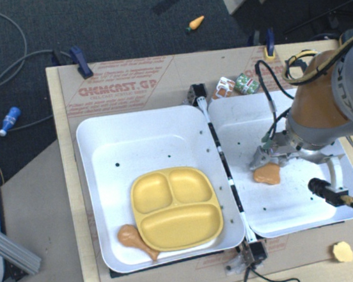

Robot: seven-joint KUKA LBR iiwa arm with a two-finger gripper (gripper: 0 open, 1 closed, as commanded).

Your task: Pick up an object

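- Camera view is showing us the end effector (270, 156) hanging low in the right bin (263, 213), with the orange food piece (268, 173) lying on the bin floor just beside and below its tip.
- We are not able to tell from this slanted look whether its grip is released or clenched; the wrist body is covering that part, and nothing visible sits between its parts.
- We are judging the step in hand to be the approach to that orange piece, with the pick not yet made.
- To do it well, we are advising that the tool be centred over the piece, not over its near edge, and lowered straight, since the piece looks flat and could slide on the smooth white floor.
- We are also watching the divider between the bins, which is lying near the piece on its left.
- Left bin (100, 147) is holding a yellow divided plate (176, 209) with three bare compartments, and an orange drumstick toy (135, 239) is touching its lower left rim.
- Right bin is holding the orange piece.
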